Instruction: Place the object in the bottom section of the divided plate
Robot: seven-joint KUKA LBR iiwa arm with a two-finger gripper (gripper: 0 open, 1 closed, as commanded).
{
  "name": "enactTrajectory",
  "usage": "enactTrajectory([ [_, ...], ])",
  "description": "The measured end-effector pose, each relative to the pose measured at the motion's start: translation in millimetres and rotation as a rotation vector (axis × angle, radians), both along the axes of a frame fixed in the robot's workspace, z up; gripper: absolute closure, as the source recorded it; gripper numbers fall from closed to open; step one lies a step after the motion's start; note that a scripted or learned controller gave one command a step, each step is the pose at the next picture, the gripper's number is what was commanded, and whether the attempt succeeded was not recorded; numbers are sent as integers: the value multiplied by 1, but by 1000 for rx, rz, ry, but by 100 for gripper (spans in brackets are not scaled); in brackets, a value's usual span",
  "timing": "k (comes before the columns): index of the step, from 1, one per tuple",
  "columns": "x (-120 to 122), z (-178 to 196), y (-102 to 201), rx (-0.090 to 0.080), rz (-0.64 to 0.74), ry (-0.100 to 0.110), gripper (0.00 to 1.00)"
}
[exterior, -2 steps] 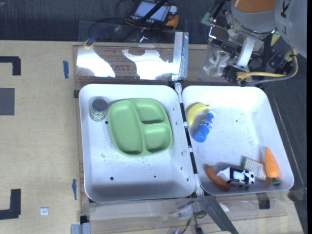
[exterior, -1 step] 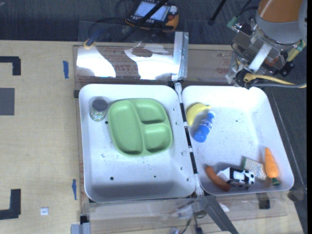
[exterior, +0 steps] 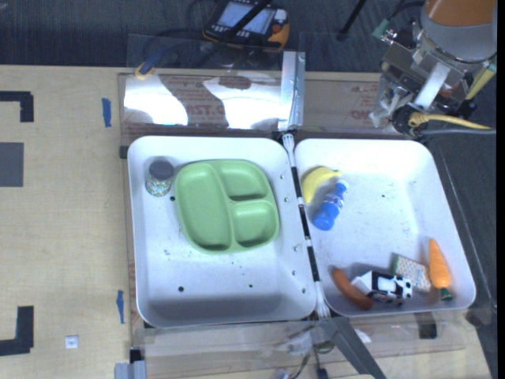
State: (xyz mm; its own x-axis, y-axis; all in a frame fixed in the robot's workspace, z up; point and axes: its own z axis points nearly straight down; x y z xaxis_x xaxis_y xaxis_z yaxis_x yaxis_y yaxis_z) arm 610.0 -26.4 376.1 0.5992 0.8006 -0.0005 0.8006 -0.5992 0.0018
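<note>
Nothing has been picked yet: the gripper (exterior: pixel 392 109) is poised above the right bin's (exterior: pixel 379 158) far rim; its state cannot be told. Candidate objects lie below it, nearest the yellow toy (exterior: pixel 316 181) and blue bottle (exterior: pixel 329 206). A descent is required, then carriage leftward to the green divided plate (exterior: pixel 226 205).

A pale green divided plate (exterior: pixel 227 205) and a grey-lidded jar (exterior: pixel 159 177) sit in the white left bin (exterior: pixel 213 294), while the white right bin (exterior: pixel 394 176) shows a yellow banana (exterior: pixel 316 181), blue bottle (exterior: pixel 328 207), orange carrot (exterior: pixel 439 265), red-orange sausage (exterior: pixel 349 288) and black-and-white cow toy (exterior: pixel 390 285).
</note>
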Motion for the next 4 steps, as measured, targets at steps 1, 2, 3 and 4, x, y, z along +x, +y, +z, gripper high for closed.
enactTrajectory([
  [1, -59, -6, 88, 2, -332, 6, 100],
  [2, -51, -68, 136, 3, -494, 2, 100],
  [3, 3, -135, 211, 2, -371, 1, 100],
  [4, 3, -134, 211, 2, -372, 1, 0],
])
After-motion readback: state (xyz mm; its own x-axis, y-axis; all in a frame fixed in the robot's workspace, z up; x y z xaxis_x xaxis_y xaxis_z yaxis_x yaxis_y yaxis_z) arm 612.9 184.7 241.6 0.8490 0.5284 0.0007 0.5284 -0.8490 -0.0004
